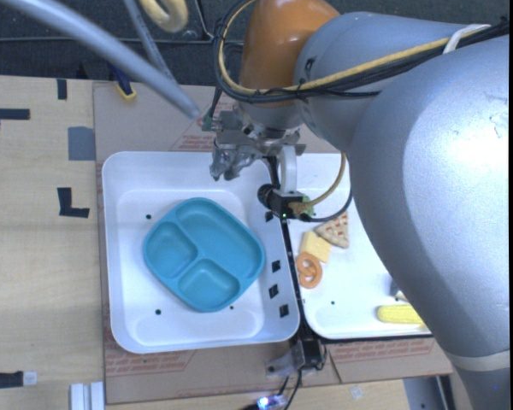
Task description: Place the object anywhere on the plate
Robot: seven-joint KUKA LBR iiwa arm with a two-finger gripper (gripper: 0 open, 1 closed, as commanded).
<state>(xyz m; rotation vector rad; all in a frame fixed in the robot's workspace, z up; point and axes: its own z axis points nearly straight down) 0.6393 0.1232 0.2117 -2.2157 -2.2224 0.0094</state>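
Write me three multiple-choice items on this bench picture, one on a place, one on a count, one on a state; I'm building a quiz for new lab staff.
1. Where does the blue plate lie?
A. In the left bin
B. In the right bin
C. On the bare bench

2. How many compartments does the plate have?
A. One
B. Three
C. Five

3. What is the state of the plate?
A. Bare of food
B. Bearing the pretzel
C. Bearing the corn cob

Key:
1 A: the plate sits in the left bin, below the gripper.
2 B: raised ridges split it into three.
3 A: the pizza slice, cheese wedge, pretzel and corn cob all lie in the right bin.
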